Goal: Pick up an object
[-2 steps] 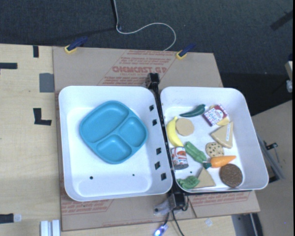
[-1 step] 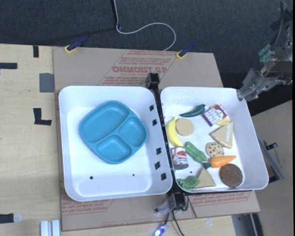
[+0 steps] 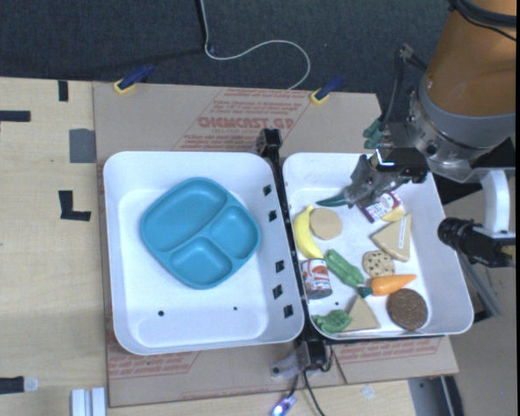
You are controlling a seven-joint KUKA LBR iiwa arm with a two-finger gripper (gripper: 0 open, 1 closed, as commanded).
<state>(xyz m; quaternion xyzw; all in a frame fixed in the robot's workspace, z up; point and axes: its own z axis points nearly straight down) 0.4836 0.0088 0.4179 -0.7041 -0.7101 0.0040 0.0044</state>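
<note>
A robotics lab: 2 white bins (image 3: 121, 232) clamped to cardboard (image 3: 234, 124), toy food, loose cable (image 3: 243, 55).

Cardboard sheet (image 3: 234, 120) taken as landmark: brown, flat, printed with red lettering. Beneath and left of it, light wood bench top (image 3: 35, 258) bearing black tape marks (image 3: 4, 124). Beyond its far edge, dark blue-grey carpet (image 3: 95, 16); a thin white cable (image 3: 256, 52) loops there. Blue-and-yellow clamps (image 3: 134, 78) at its far corners. Lighting even; no hard shadows.
</note>
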